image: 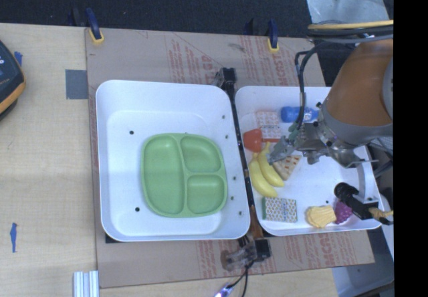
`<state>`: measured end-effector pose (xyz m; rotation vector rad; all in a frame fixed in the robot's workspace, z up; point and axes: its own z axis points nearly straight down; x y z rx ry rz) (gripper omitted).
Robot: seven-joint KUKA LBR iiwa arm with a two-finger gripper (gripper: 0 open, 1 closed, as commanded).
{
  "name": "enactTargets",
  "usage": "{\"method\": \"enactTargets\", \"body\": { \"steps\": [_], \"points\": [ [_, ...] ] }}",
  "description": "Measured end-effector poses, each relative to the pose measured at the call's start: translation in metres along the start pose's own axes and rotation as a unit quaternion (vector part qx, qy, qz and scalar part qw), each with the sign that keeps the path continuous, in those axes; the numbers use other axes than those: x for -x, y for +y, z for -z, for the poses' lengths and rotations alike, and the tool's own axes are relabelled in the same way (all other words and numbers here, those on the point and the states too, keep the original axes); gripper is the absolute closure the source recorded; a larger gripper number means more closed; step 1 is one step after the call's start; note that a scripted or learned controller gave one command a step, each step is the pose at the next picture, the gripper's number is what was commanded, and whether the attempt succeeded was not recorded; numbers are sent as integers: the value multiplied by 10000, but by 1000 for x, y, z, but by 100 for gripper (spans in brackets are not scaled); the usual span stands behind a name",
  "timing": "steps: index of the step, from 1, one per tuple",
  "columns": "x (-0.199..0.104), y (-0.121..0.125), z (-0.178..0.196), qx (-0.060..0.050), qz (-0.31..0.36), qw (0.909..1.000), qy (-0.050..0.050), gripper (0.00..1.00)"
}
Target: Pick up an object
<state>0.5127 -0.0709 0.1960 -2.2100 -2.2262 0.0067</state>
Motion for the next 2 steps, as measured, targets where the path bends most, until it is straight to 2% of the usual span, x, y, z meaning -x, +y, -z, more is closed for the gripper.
{"method": "enactTargets", "body": {
  "steps": [1,2],
  "points": [
    [30,38,-100,52,-5,10000,-6,0],
    [31,39,-89,48,16,10000,-11,100]
  ]
}}
